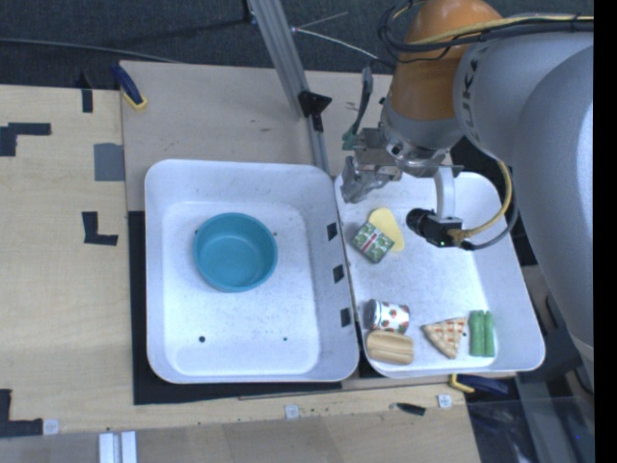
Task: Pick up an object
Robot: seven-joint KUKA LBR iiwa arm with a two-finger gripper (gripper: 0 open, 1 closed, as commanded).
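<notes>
While the arm reached in from the right, its gripper [359, 183] hung over the right bin's [501, 287] far-left corner, fingers apart and gripping nothing. Just beside it lay a green packet [371, 242] touching a yellow piece [387, 225].

The light wooden bench [222, 114] carries two shallow white bins side by side, their inner rims touching. The left bin [164, 258] and the right bin [501, 302] both rest on a dark mat [138, 297]. Dark tape marks [92, 228] lie on the bench's left part.
</notes>
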